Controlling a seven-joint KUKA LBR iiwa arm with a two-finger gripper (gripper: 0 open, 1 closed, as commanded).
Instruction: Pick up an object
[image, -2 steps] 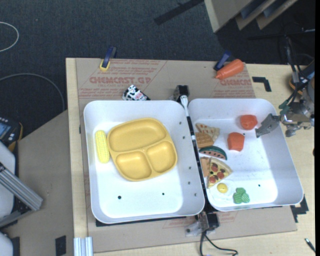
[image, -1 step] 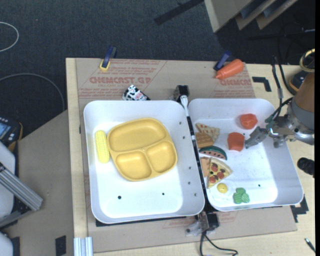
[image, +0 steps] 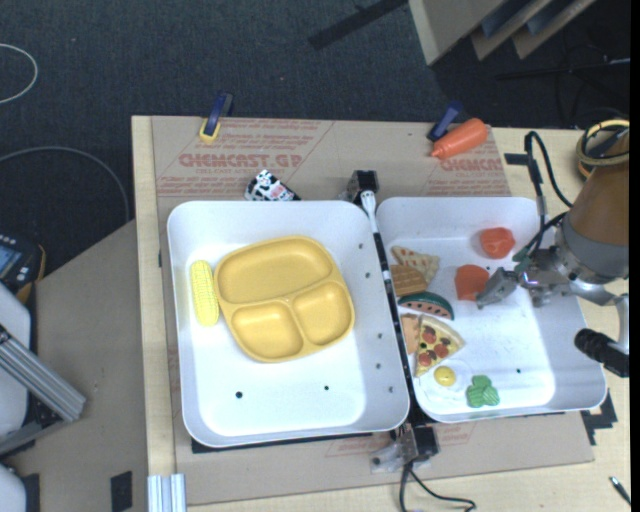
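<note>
Gripper (image: 500, 287): low over the right bin (image: 520, 350), fingers spread apart, nothing seen between them.
Red toy pieces: one (image: 470, 281) just left of the fingertips, another (image: 496, 241) nearer the bin's far wall.
Other toys: sandwich (image: 413, 268), watermelon slice (image: 425, 303), pizza slice (image: 436, 343), egg (image: 445, 377), green piece (image: 483, 392), all in the right bin.
Left bin (image: 270, 410): held a yellow divided plate (image: 283, 297) with corn (image: 204, 291) beside it.

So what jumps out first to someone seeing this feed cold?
The big yellow three-compartment plastic plate in the left white bin, with a yellow toy corn cob beside it. Then the robot's hand low in the right white bin, beside two red toy pieces.
</note>
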